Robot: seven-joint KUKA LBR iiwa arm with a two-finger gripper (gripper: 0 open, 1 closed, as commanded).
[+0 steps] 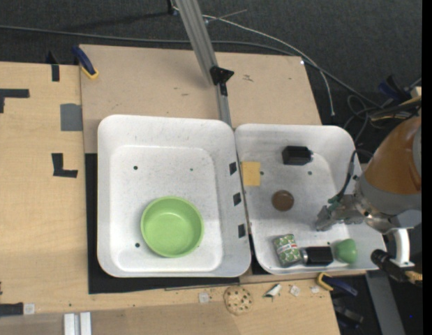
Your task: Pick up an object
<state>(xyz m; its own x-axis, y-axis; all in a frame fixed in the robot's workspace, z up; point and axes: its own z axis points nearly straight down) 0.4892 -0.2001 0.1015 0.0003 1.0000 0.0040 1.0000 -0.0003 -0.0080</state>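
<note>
Grey arm with orange band (397, 166) leans over right white bin's (320, 137) right edge; jaws (329, 215) low inside. Whether they are spread is unclear; a small green rounded object (346, 250) lies near.

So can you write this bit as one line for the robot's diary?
arm over right bin | gripper low, holding nothing seen | green bowl in left bin

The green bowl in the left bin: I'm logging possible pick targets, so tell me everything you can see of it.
The green bowl is round, light green and matte, plastic by its look, with a plain rim and a smooth, bare inside. It sits upright, mouth up, on the floor of the left bin, in the near part of that bin. Nothing but the bin floor touches it. The gripper is over the right bin, far from it.
</note>
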